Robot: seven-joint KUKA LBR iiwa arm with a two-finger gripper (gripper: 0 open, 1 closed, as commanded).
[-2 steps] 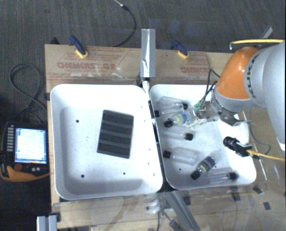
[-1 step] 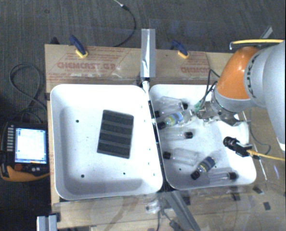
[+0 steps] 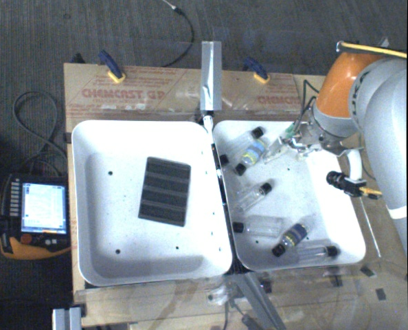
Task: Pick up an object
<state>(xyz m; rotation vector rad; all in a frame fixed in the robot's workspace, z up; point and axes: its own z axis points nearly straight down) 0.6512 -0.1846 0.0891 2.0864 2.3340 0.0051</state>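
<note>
Now, from the overhead camera, the arm [image 3: 369, 108] is leaning in from the right, its orange band sitting above the upper right corner of the right bin [image 3: 352, 243]. The gripper [image 3: 301, 139] is low over that bin's top edge, and whether it is open or closed I cannot tell; nothing shows clearly between its tips. Just left of the gripper, inside the right bin, lies a clear bottle with a blue and yellow label [image 3: 251, 153], tilted, black cap at its lower end. Below it, near the middle of the right bin, a small clear vial [image 3: 255, 194] rests with its black cap pointing up and right. Toward the right bin's bottom edge, a dark blue bottle [image 3: 291, 238] lies at a slant, beside a clear tube [image 3: 314, 253] along the lower wall. Left of the right bin sits the left bin [image 3: 87, 253], touching it along the shared rim, and in its centre lies a flat black ribbed pad [image 3: 165, 190]. Further left of the left bin, a handheld screen unit [image 3: 36, 215] glows.
</note>
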